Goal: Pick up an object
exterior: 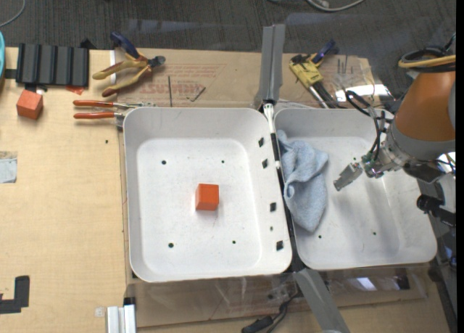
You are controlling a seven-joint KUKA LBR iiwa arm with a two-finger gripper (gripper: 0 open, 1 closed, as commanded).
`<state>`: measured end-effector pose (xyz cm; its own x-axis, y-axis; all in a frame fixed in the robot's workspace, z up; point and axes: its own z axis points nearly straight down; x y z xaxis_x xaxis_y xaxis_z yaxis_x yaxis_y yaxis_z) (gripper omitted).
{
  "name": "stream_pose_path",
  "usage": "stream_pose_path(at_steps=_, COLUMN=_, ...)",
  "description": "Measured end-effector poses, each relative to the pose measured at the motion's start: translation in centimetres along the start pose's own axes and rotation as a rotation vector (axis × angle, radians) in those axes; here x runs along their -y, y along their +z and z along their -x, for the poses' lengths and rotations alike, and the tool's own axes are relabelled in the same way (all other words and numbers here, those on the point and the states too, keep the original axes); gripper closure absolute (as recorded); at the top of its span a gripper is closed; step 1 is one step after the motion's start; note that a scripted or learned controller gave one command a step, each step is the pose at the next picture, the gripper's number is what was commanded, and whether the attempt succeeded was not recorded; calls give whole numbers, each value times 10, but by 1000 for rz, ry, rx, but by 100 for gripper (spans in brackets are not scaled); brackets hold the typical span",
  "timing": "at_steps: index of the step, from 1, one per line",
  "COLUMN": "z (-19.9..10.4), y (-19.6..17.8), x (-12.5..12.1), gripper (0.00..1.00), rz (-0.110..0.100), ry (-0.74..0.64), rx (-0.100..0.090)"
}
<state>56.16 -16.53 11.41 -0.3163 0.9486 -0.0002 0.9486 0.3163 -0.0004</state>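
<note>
My hand [348, 175] is over the right bin [406, 252], mid-bin, just right of the cloth [304, 183], which lies bunched along that bin's left wall. Can't tell if it's apart or together; nothing visibly held. The cube [207, 197] sits alone near the middle of the left bin [145, 252], well apart from me. Looks like approach step, w/ no grasp yet. Next, prob: shift left over the cloth, drop, close on a fold.

You're looking at two smooth, slightly glossy white plastic bins [145, 179]; the right bin [406, 237] holds a soft, crumpled pale-blue cloth [304, 183]. The orange block [207, 197] looks matt. The bench [58, 201] looks like matt brown cardboard.
</note>
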Motion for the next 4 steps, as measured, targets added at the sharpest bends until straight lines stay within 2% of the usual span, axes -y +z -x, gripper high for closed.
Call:
stream_pose_path(at_steps=1, z=-21, y=21, x=-46, gripper=0, rz=4, ry=-433, rx=2)
stream_pose_path(at_steps=2, z=-19, y=11, x=-46, gripper=100, rz=7, ry=-428, rx=4)
stream_pose_path(at_steps=3, z=-4, y=-104, x=-47, gripper=100, rz=4, ry=-546, rx=3)
stream_pose_path(at_steps=4, z=-24, y=-62, x=-28, gripper=100, rz=2, ry=-681, rx=1)
